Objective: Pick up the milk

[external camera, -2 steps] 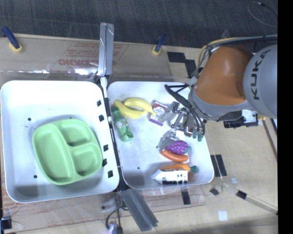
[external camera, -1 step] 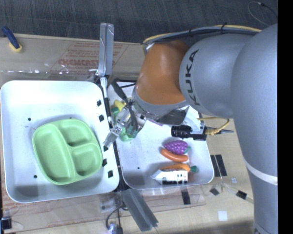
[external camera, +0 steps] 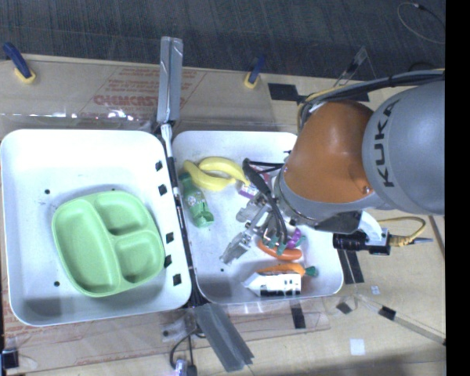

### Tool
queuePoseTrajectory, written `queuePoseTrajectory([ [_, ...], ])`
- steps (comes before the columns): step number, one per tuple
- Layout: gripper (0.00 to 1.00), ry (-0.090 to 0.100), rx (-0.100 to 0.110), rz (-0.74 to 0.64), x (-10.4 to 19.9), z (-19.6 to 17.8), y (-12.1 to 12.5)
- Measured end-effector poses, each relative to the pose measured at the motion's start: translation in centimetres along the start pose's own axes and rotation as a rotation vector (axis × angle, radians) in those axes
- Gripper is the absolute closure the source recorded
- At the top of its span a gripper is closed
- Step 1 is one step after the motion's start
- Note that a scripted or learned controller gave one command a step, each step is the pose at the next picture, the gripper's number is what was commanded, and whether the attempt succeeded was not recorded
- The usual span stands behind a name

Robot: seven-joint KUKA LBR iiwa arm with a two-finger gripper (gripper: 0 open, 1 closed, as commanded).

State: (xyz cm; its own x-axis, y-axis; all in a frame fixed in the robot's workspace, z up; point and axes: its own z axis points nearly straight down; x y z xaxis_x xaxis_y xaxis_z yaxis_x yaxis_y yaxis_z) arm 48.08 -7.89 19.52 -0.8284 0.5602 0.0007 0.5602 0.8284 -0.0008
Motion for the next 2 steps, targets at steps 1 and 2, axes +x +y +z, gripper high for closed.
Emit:
queuePoseTrajectory([
  [1, 0.0, -0.003, 0.0, -0.102, -12.3, -3.4, -7.7],
  [2, 0.0, -0.002, -0.001, -0.527, -10.2, 10.3, 2.5],
])
